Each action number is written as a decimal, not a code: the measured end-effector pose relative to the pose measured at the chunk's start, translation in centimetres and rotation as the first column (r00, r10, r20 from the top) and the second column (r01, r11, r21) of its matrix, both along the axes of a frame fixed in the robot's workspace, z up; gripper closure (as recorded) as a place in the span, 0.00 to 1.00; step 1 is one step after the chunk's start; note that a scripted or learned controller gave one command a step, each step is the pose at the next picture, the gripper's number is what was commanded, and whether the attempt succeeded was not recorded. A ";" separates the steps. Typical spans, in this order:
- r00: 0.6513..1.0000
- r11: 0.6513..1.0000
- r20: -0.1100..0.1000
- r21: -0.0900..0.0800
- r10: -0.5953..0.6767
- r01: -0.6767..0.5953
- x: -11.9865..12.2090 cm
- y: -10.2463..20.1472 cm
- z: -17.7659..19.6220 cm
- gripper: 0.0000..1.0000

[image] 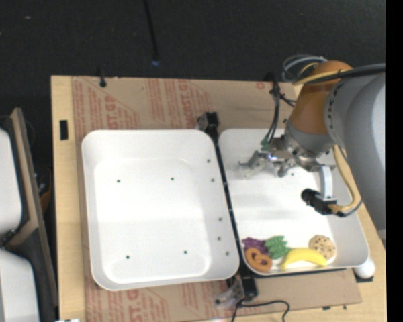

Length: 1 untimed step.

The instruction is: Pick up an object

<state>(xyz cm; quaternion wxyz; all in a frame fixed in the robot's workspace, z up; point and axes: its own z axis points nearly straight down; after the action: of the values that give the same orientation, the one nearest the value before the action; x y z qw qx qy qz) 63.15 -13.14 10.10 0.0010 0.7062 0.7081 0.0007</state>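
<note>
Gripper sits upper middle of the right bin, finger state unclear and nothing visibly held, while the toy cluster lies well below at the bin's lower edge, banana lying roughly left-right beside cookie.

Two white bins sit side by side on a cardboard sheet over the wooden surface, the left bin and the right bin, against a dark floor.
</note>
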 end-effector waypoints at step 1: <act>1.000 1.000 -0.001 0.000 -0.003 0.003 3.9 -2.3 0.0 0.00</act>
<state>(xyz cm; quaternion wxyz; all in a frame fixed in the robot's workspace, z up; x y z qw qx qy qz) 67.01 -15.39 10.09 0.0008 0.7073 0.7069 0.0002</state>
